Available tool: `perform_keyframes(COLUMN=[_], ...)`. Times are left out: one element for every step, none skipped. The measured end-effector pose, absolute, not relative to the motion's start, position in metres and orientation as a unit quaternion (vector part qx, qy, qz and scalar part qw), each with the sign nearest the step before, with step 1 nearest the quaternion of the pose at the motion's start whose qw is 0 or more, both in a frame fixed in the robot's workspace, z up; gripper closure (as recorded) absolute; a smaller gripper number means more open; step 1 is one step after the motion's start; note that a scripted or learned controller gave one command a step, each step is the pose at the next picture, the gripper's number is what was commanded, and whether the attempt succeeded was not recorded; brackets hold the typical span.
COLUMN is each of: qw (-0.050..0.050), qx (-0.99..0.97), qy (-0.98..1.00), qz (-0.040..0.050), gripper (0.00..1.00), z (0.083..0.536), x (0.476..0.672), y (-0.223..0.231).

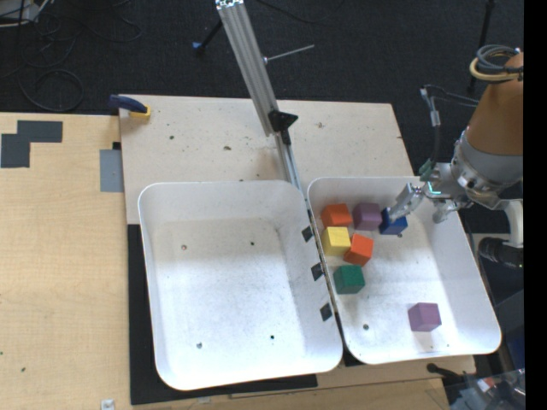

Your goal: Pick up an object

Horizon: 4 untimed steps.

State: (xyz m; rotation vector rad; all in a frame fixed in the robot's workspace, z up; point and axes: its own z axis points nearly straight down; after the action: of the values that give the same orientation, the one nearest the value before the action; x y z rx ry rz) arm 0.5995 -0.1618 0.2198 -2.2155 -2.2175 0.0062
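Observation:
My gripper (395, 220) reaches in from the right over the back of the right bin (479, 314). A small blue block (393, 225) sits between its fingertips, and the gripper is shut on it; the block looks lifted a little above the bin floor. Just left of it lie a purple block (367, 215) and an orange block (336, 214). Below those are a yellow block (338, 239), a red-orange block (360, 248) and a green block (349, 278). Another purple block (424, 316) rests alone near the bin's front right.
The left bin (149, 229) adjoins the right one, with black clips (316, 272) along the shared rim. A slanted metal post (252, 67) rises behind the bins. A blue and yellow clamp (130, 106) lies at the bench's back left.

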Motion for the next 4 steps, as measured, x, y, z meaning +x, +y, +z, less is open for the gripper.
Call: perform_keyframes(qw=[0.001, 0.004, 0.002, 0.000], qx=[-0.707, -0.707, -0.708, -0.708], qy=[-0.708, -0.707, -0.706, -0.706], qz=[0.0007, 0.0026, 0.0019, 0.0005], gripper=[0.00, 0.00, 0.00, 0.00], z=[0.222, 0.161, 0.114, 0.091], x=[0.600, 0.597, 0.590, 0.591], y=[-0.162, -0.169, -0.174, -0.174])
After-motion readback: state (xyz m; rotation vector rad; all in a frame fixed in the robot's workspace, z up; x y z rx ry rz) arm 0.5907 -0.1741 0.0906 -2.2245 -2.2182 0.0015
